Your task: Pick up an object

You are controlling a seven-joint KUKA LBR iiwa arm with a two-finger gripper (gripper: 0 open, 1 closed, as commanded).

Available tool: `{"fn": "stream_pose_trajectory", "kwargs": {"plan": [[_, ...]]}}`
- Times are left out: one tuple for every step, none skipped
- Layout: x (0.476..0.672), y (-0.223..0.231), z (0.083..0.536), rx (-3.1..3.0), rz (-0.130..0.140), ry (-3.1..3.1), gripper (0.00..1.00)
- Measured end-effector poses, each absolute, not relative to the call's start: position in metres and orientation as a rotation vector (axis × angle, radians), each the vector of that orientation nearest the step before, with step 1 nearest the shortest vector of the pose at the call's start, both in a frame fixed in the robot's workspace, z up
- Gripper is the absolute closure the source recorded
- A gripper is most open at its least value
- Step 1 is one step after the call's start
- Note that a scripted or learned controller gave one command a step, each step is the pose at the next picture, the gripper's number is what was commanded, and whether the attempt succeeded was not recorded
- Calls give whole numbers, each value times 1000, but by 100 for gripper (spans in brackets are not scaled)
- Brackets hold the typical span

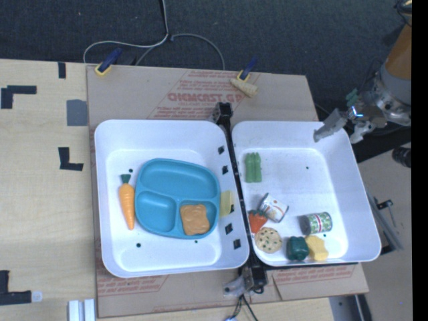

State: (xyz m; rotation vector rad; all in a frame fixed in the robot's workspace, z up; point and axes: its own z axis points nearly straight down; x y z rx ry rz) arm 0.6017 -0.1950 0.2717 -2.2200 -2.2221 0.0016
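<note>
My gripper [342,130] hangs over the far right corner of the right bin [334,162], open, with nothing between its fingers. Below it in that bin lie a green ridged piece [253,167], a small white and red can [273,209] on its side, a red-orange piece [256,220], a round cookie [268,239], a green-labelled tin [317,223], a dark green lump [297,248] and a yellow block [317,249]. The left bin [160,136] holds a blue divided plate [175,202] with toast [194,219] on it, and a carrot [127,206] beside it.
A yellow block [226,202] sits at the divider between the bins. Both bins rest on a cardboard sheet [194,95] held by clamps [244,80] at the far edge. A white cable [164,42] loops behind. The back half of the right bin is open floor.
</note>
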Motion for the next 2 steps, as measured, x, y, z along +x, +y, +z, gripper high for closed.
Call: {"fn": "stream_pose_trajectory", "kwargs": {"plan": [[580, -106, 194, -2206, 6, -2223, 0], [597, -100, 87, -2215, 7, -2220, 0]]}}
